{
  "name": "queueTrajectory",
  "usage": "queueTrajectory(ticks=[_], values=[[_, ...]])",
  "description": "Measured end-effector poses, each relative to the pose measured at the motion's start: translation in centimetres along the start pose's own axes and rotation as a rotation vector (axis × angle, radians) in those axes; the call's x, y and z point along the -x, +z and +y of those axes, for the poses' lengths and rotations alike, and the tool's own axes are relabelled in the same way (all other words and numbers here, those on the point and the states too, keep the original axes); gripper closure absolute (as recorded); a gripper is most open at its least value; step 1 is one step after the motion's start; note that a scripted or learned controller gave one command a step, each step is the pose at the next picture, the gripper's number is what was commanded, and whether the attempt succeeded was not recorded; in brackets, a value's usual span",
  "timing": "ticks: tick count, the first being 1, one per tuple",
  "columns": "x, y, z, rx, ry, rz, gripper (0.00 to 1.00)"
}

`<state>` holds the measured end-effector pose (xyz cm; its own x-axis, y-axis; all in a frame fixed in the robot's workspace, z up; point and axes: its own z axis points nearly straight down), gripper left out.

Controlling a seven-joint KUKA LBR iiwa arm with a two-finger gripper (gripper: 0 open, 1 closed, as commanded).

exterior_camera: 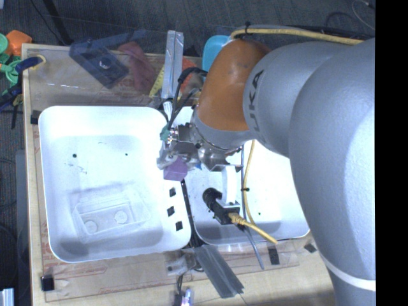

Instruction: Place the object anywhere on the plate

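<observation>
Two shallow white bins sit side by side on the bench (299, 269), and the left bin (57, 132) serves as the landmark here. The grey arm (319, 126) with its orange band (229, 85) reaches in over the right bin (280, 225), which lies just beside the left bin's right wall, and its wrist hangs above the seam between the two. The pincer (173, 161) is at the left bin's right rim, about midway along that wall, and a small purple object (174, 169) shows at its tip, seemingly clenched between the fingers; the object hangs directly over that rim rather than lying on the bin floor. Inside the left bin, toward its lower half and well apart from the pincer, lies a clear plate (105, 212), hard to make out against the white, with two round marks on it. A few small dark specks dot the upper part of the left bin's floor. Past the left bin's right wall, in the right bin, a black connector with a yellow cable (248, 225) hangs below the wrist. Beyond the left bin's far edge lie a dark grey flat piece (102, 59) and a blue item (213, 48).
</observation>
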<state>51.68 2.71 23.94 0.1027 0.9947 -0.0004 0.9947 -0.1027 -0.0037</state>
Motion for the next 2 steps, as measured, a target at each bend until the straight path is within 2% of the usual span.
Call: queueTrajectory(ticks=[1,2], values=[[-5.4,0.6,-4.7,-0.002,-0.208,-0.001,1.0],[2.3,-2.4,-3.7,0.003,-0.192,0.0,1.0]])
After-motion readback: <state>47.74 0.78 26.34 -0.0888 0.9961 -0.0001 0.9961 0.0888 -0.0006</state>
